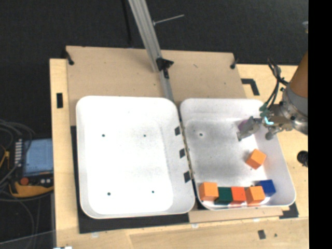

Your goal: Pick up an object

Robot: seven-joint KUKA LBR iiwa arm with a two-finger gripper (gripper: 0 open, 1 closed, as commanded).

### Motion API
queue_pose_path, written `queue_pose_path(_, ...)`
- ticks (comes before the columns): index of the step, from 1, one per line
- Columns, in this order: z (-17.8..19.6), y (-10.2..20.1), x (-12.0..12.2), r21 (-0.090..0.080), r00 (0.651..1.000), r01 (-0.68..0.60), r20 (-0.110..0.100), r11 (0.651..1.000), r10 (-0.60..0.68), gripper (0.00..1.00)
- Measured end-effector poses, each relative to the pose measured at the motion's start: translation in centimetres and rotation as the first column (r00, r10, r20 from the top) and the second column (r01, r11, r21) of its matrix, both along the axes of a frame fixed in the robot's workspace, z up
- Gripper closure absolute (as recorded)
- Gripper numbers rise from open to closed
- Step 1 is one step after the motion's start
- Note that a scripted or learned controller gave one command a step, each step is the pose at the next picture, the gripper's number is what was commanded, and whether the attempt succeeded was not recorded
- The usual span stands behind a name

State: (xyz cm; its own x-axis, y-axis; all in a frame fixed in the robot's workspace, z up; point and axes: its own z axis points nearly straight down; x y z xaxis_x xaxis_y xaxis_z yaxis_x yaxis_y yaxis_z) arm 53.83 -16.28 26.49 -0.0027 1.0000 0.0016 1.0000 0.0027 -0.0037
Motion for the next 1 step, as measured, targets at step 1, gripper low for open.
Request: queue_pose_path(1, 0.23, -0.01, 0.08, -0.001, 1.0, 0.001, 0.005, 1.0, -0.001, 0.0)
